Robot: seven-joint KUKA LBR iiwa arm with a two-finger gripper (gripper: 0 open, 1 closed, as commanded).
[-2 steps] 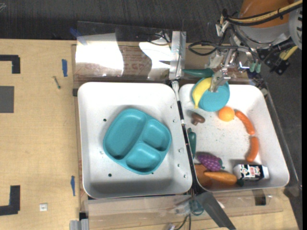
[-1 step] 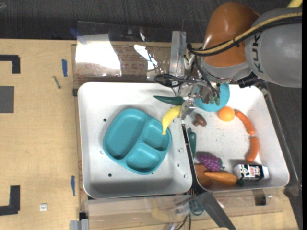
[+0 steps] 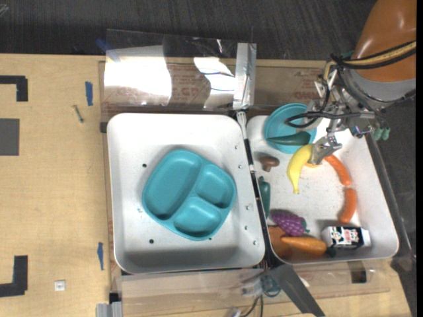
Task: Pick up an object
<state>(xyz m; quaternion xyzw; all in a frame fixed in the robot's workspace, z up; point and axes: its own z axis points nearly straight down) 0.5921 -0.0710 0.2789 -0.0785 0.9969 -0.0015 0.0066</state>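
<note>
Near the right bin's (image 3: 386, 223) back edge, gripper (image 3: 322, 152) sits at the banana's (image 3: 299, 165) upper end, finger opening indiscernible, banana's long axis running toward the front.

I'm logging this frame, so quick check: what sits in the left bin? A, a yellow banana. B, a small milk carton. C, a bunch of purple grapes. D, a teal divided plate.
D: the teal divided plate lies in the left bin, while the banana, grapes and carton lie in the right bin.
</note>
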